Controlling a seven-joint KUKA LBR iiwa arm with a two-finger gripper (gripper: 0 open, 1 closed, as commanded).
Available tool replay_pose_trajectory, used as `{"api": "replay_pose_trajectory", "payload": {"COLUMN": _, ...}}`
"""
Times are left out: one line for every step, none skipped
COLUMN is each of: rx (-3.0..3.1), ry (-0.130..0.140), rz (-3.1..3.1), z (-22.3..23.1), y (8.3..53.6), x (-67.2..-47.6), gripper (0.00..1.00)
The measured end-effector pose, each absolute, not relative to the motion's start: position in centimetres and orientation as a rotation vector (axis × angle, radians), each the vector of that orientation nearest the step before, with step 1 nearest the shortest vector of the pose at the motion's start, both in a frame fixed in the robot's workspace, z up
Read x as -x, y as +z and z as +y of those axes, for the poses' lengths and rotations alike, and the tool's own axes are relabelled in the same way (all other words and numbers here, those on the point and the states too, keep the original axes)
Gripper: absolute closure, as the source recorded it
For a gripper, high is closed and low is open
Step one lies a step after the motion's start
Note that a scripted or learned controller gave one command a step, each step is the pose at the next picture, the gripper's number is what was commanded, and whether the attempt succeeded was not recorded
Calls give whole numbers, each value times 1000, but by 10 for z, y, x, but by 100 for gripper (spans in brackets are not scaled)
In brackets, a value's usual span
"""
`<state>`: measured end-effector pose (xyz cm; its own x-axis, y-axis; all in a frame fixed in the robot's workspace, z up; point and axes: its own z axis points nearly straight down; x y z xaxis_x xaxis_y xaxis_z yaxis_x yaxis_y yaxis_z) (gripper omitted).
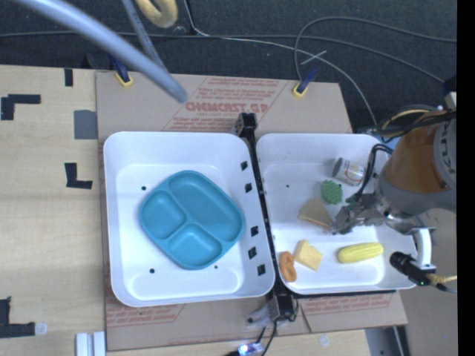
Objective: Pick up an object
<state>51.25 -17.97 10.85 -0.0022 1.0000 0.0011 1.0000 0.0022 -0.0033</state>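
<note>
The gripper [346,222] is low in the right bin [297,148], just beside a tan wedge [315,213] and above a yellow corn cob [360,253]; whether its fingers are apart or together cannot be told, and nothing shows between them. Also in that bin are a green piece [331,192], a small can [347,170], a yellow block [308,256] and an orange piece [286,266]. The left bin [126,150] holds a blue tray [191,219] with three parts.

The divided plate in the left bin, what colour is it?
Light blue all over; the divided plate shows plainly in the camera view, against the white left bin.
</note>
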Motion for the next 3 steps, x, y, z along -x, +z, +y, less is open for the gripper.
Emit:
{"api": "replay_pose_trajectory", "payload": {"rx": 2224, "ry": -2, "rz": -2225, "z": -188, "y": 163, "x": -519, "gripper": 100}}
{"api": "replay_pose_trajectory", "payload": {"rx": 2223, "ry": -2, "rz": -2225, "z": -191, "y": 206, "x": -521, "gripper": 100}}
{"api": "replay_pose_trajectory", "payload": {"rx": 2222, "ry": -2, "rz": -2225, "z": -191, "y": 238, "x": -522, "gripper": 100}}
